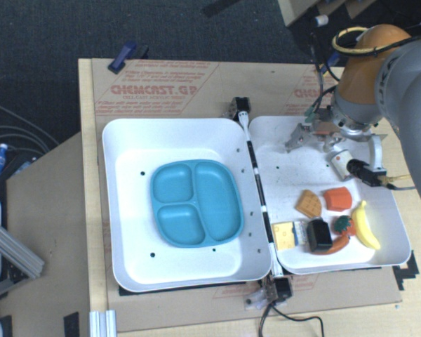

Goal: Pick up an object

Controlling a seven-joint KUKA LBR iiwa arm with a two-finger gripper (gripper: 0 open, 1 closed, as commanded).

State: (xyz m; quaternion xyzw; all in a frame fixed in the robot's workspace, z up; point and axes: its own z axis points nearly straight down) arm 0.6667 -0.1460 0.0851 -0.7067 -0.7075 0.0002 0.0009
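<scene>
My gripper [312, 143] hangs over the far part of the right bin [288, 181], its fingers spread open with nothing between them. The objects lie nearer the front of that bin, apart from the gripper. They are a brown cracker-like piece [309, 203], an orange block [338, 198], a yellow banana [366, 225], a black block [318, 234], a yellow block [284, 235] and a red pepper with a green stem [340, 240]. The black block rests against the pepper.
The left bin [126, 146] holds a blue divided plate [196, 202]. A ridge with a black clip [241, 107] separates the two bins. The arm's grey body and orange band [368, 55] rise at the right. A blue item [122, 58] lies on the bench's far left.
</scene>
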